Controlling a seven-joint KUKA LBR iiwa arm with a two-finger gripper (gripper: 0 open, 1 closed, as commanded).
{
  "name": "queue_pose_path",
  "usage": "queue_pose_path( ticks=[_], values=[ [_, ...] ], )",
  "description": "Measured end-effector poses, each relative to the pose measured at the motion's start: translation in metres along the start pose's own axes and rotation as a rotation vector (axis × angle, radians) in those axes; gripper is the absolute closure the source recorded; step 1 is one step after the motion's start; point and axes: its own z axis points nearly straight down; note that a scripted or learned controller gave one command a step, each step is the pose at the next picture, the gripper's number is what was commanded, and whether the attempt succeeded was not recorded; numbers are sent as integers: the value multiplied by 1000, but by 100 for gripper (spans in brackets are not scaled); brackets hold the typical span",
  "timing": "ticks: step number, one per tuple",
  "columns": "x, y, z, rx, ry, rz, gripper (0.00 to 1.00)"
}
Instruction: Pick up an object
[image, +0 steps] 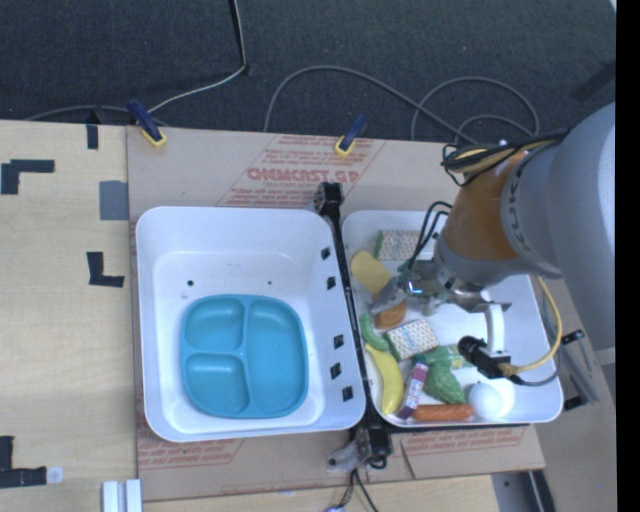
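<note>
The right bin (540, 320) holds a heap of toy food: a yellow piece (368, 270), a speckled cracker (400, 243), a brown bread-like piece (390, 315), a second cracker (413, 338), a banana (386, 375), a green vegetable (440, 360), a purple item (415, 384), an orange carrot (440, 412) and a white egg (490, 398). My gripper (413, 285) hangs low over the left part of this bin, just above the brown piece and beside the yellow one. The arm's wrist hides what lies directly beneath it.
The left bin (160, 250) holds a blue divided plate (245, 355). A black divider with clips (340, 300) runs between the bins. Cables (520, 370) trail over the right bin's right side. The bench is edged by cardboard (300, 175).
</note>
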Motion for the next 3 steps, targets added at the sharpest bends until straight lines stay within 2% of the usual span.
queue_pose_path(
  ticks=[2, 3],
  values=[
    [3, 11, 0, 3, 0, 2, 0],
    [2, 25, 1, 5, 2, 1, 0]
  ],
)
